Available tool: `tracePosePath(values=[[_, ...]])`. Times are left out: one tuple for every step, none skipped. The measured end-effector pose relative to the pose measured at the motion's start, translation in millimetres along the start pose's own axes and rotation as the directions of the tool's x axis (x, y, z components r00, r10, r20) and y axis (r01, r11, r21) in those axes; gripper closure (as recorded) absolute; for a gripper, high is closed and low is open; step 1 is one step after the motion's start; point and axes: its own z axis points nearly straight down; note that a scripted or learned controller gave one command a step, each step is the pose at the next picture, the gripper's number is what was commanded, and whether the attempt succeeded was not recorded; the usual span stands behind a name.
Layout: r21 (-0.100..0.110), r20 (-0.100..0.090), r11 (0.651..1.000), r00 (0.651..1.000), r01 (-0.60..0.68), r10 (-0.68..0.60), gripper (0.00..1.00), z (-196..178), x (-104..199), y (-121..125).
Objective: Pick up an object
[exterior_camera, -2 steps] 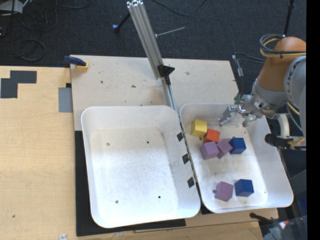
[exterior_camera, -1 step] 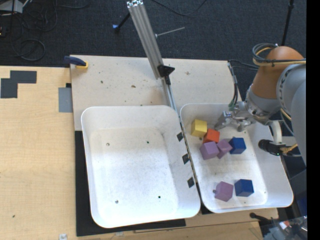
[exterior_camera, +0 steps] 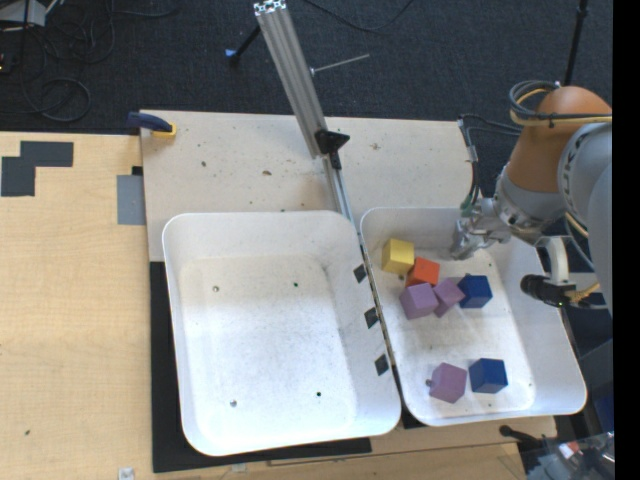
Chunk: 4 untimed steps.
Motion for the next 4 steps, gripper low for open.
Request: tracePosePath(values=[[-0.006, 0.000, 1.000, 1.000, -0.003, 0.003, 1.00, -45, -5, 4], [-0.006, 0.000, 1.000, 1.000, -0.002, 0.002, 1.00, -90, -1, 1], [-0.006, 0.001, 1.000, 1.000, -0.006, 0.006, 1.00, -141, -8, -5], [0.000, -0.004, 1.000, 1.000, -0.001, 0.001, 1.00, -145, 52, -18]])
